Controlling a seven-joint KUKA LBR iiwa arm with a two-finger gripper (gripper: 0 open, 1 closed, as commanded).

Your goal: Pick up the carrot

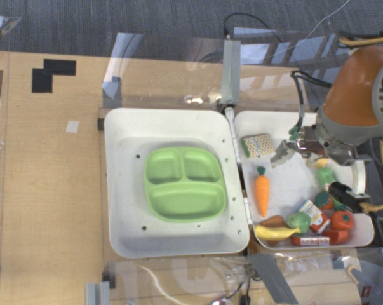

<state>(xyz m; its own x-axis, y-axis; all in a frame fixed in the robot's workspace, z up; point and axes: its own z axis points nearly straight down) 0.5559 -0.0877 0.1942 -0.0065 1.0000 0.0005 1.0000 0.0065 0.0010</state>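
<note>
The carrot [262,196] lies in the right bin [277,122], near that bin's left wall, orange with a green top pointing to the far side. It rests flat on the white floor with nothing on it. My gripper [285,152] hangs over the right bin, a little to the right of and beyond the carrot's green end, apart from it. The grey arm with its orange band reaches in from the right.
A speckled box [258,145] lies just left of the gripper. Toy foods crowd the right bin's near corner: a banana [274,232], a green ball [299,221], a tomato [342,220]. A green divided plate [185,183] sits in the left bin [124,170].
</note>
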